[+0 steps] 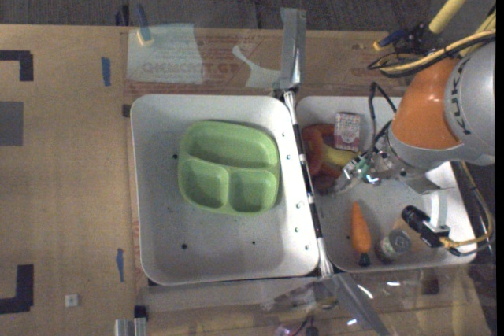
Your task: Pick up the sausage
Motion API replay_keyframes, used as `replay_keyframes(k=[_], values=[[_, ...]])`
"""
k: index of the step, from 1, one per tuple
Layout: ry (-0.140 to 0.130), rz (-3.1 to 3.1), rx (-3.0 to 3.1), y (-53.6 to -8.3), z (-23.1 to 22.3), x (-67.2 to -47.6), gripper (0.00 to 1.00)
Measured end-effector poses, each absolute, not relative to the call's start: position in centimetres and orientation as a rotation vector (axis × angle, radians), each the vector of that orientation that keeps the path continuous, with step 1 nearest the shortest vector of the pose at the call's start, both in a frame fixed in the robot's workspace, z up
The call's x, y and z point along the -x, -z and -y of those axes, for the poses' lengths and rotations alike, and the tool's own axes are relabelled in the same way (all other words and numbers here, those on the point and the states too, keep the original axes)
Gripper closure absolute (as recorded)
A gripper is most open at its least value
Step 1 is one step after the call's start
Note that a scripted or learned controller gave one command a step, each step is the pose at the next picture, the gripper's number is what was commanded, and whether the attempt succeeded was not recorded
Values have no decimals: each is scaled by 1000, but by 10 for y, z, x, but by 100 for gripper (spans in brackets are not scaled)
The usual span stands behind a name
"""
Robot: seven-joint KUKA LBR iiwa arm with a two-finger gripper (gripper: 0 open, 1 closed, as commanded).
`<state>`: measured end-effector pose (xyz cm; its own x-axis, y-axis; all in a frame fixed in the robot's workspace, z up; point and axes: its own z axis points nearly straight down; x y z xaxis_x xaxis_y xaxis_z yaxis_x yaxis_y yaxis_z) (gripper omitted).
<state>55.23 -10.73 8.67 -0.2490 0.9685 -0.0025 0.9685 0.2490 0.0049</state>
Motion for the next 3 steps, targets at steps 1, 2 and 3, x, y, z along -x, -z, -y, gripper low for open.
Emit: replay_keyframes(k=[1,2,3], values=[[0,-2067,-2364,-86,106,-625,0],[1,-2070,-2360,-97,104,-626,100],[-4,-2294,-2140,-301,25,-668,100]])
